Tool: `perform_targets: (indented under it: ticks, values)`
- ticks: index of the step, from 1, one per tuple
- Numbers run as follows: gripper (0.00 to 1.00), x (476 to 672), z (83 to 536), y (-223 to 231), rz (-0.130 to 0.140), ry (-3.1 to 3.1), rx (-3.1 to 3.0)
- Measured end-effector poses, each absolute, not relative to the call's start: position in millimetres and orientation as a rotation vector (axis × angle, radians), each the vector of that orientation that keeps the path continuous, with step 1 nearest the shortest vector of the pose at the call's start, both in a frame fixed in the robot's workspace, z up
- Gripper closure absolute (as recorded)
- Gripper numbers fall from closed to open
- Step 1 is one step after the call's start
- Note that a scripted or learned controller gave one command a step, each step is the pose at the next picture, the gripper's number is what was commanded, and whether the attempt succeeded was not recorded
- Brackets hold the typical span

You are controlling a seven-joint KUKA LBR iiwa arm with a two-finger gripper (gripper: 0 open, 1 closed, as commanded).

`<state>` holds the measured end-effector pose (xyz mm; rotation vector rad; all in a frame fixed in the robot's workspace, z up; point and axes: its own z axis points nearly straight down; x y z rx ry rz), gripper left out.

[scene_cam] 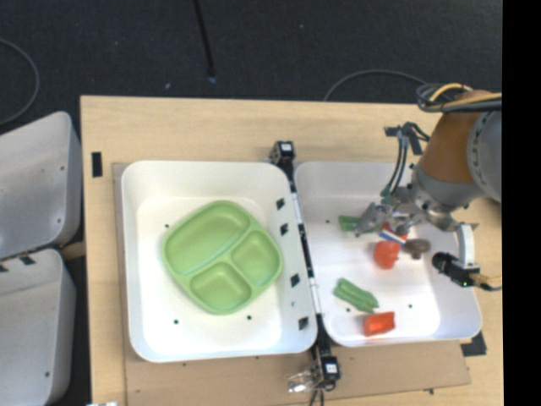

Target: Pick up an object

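My gripper [387, 226] hangs low over the upper middle of the right bin [423, 315], with the grey arm and its orange band [450, 146] reaching in from the right. Just below it lies a round red-orange object [386, 255] with a small red and blue bit [390, 236] at its top. A small green piece [348, 222] lies just left of the gripper. A brownish object [417, 246] lies just right of the red one. Further down the bin are a long green vegetable [355, 294] and a red-orange block [379, 323].
The left bin [144, 311] bears a light green divided plate [221, 256]. A divider with black clips [297, 252] runs between the bins. Cables [404, 142] hang beside the arm, and a black fitting [453, 268] sits at the right bin's right side.
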<state>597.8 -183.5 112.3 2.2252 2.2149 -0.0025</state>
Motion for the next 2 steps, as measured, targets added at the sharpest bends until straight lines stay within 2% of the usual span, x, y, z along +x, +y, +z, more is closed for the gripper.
perform_targets:
  ticks: [1, 2]
  values:
    - [0.0, 601.1, 107, -186, 0.003, 2.206, 2.222]
    - [1.0, 603.4, 121, -190, 0.009, 2.191, 2.217]
